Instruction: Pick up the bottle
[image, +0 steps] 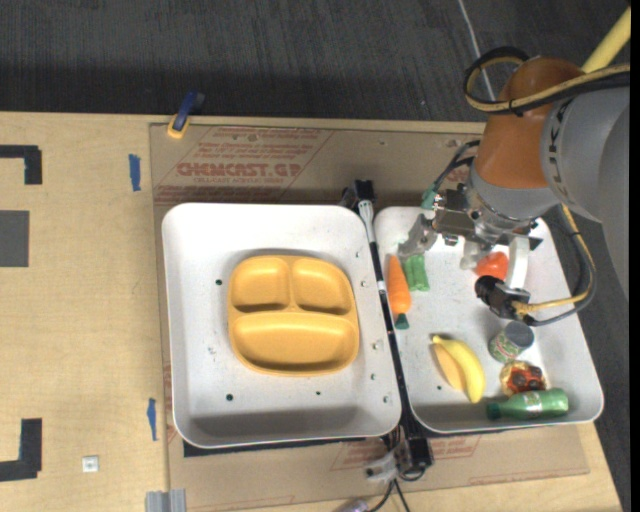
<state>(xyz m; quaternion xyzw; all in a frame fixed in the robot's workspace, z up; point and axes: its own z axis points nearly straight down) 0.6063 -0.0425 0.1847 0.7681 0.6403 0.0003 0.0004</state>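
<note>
Green plastic bottle (528, 404) lying on its side, long axis across the right white bin (577, 330), well below the two-finger gripper (466, 243) and slightly right. Jaws spread wide, holding nothing, above the bin's upper half.

the green bottle (530, 404) lies on its side along the right bin's (580, 330) near edge, cap pointing left.

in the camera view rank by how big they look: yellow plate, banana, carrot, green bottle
1. yellow plate, by far the largest
2. green bottle and carrot look about alike in length, too close to rank
3. banana, slightly shorter but thicker, so that place is unsure
</note>
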